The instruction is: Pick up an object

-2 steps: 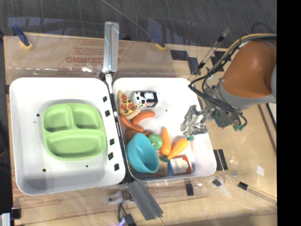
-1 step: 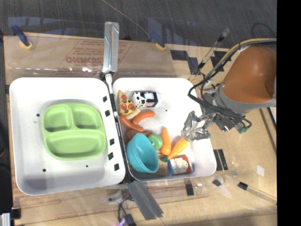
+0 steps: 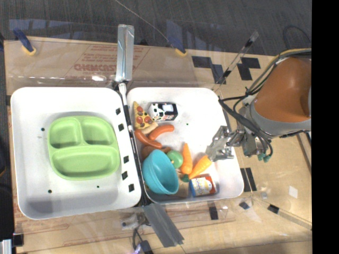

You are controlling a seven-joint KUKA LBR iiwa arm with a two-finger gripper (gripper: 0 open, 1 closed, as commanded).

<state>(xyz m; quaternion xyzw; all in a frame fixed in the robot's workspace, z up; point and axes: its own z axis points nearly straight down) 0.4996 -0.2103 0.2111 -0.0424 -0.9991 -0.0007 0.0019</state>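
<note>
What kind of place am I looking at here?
Likely a robot lab's grasping test bench: a robot arm over two white bins, toy food like a plastic carrot, and tape marks on the bench.

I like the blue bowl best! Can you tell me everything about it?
The blue bowl is a smooth, plastic-looking turquoise bowl lying tipped on its side in the right bin, near the front left corner. Its opening faces the bin's left wall. A green toy and an orange carrot press against its upper right side.
</note>
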